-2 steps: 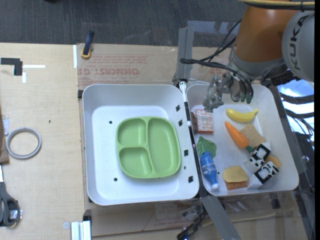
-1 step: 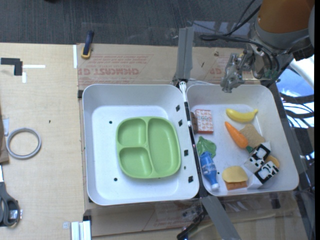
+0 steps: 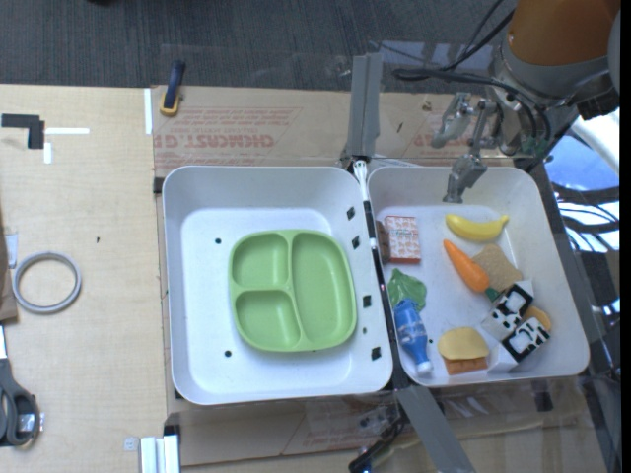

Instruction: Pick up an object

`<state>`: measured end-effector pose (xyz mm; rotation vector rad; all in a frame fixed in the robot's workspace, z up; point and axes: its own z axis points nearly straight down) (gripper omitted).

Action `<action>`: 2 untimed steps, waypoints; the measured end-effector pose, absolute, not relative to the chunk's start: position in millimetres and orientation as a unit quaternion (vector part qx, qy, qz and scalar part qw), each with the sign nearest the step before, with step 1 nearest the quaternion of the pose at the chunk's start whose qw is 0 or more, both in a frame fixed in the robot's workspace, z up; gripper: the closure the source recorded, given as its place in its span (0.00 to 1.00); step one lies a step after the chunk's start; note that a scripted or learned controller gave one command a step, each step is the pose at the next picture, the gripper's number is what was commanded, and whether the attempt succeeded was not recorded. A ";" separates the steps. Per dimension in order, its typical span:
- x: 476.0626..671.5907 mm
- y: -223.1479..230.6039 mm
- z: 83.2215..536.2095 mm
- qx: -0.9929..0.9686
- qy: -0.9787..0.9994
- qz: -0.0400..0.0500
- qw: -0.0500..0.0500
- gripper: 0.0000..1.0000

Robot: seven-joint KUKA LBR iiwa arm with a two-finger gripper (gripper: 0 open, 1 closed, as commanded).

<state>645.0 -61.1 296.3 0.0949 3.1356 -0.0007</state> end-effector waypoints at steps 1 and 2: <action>582.9 -92.8 170.9 0.092 0.996 0.000 0.001 0.00; 565.2 -151.0 92.0 0.067 0.998 0.000 0.001 0.00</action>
